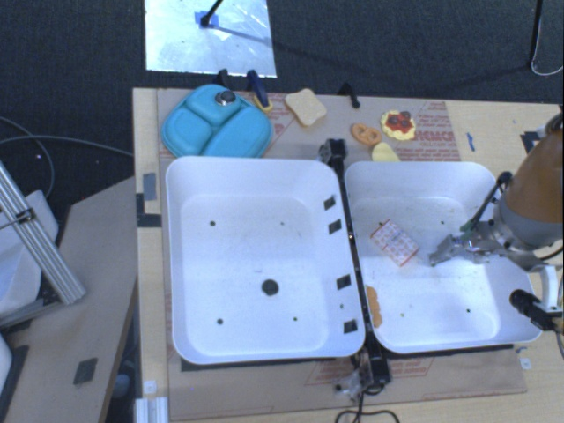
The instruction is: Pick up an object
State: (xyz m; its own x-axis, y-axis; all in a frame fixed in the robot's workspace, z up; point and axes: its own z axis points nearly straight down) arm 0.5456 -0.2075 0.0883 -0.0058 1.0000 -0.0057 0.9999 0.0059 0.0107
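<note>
A small flat square piece with a pink and white checked face (394, 241) lies on the floor of the right bin (423, 188), near its left wall. My gripper (438, 256) hangs low over the same bin, just right of that piece and a little nearer the front, pointing left toward it. A small gap separates the two. The grey arm with its orange band (536, 192) comes in over the bin's right rim. An orange-brown bit (373, 307) rests against the divider at the right bin's front left.
The left bin (194, 183) holds a small dark disc (270, 286). Behind the bins lie a blue divided plate (216, 122), a bread slice (306, 107), a pretzel (365, 133), a small round pizza toy (398, 123) and a yellow piece (384, 152).
</note>
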